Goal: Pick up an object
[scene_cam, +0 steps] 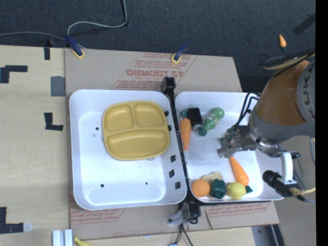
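My gripper (229, 146) hangs low over the right bin (205, 150), near its middle right. Just below its tips lies a small orange carrot (239, 171), and nothing shows between the tips. A longer carrot (185, 133) lies along the bin's left wall, next to a black block (193, 114) and a green bottle (210, 120). At the bin's front edge sit an orange ball (201, 188), a dark green piece (218, 188) and a yellow lemon (236, 190).
The left bin (87, 178) holds a yellow divided plate (136, 129) in its upper half. A black divider rail (174, 137) runs between the bins. The arm's grey and orange body (284, 106) fills the space to the right of the right bin.
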{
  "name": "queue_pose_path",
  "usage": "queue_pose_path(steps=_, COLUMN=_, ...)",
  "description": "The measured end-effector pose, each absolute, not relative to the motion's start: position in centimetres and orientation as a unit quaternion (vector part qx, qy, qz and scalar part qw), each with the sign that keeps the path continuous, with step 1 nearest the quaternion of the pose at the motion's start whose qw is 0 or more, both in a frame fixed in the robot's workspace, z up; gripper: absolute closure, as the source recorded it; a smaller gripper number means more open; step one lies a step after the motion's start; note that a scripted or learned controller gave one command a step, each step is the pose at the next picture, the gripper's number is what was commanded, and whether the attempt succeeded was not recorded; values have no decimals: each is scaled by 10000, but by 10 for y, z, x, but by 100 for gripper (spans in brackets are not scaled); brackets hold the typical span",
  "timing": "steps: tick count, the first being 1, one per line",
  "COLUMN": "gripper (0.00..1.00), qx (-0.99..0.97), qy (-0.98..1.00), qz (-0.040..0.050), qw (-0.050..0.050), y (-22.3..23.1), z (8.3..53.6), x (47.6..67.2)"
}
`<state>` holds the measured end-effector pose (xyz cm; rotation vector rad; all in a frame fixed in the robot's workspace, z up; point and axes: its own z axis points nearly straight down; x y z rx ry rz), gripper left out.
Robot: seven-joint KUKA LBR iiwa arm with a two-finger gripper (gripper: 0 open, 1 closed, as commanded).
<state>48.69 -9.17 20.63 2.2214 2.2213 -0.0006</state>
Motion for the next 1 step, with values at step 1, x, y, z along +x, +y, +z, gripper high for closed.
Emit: queue_pose_path(steps=1, gripper=0, qx=7070, qy=7072, qz=-4, qw=-7, y=-91, z=206, x=487)
